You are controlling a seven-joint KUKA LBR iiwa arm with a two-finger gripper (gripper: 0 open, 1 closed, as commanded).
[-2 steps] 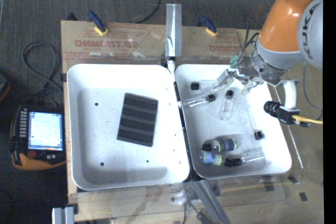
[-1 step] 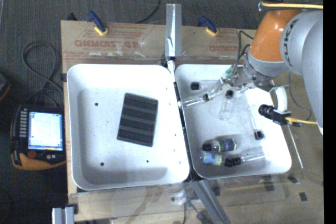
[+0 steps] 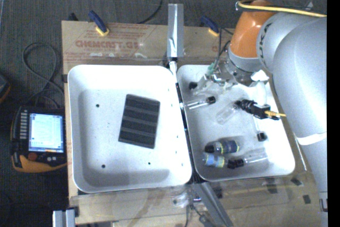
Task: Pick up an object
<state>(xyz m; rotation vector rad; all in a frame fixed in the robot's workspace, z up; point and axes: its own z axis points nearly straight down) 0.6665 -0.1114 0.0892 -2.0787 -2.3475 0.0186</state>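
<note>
pick not yet done, by my reading: nothing is seen lifted or held. the gripper (image 3: 219,76) sits low at the 12 o'clock end of the right shallow white bin (image 3: 287,159); its state i cannot tell. nearest candidate, a small clear vial with black cap (image 3: 201,102), lies just beside it toward 7 o'clock. a clear plastic bulb (image 3: 226,113) lies near at 6 o'clock. the flat black ribbed pad (image 3: 139,120) rests well apart in the left white bin (image 3: 79,114).
</note>
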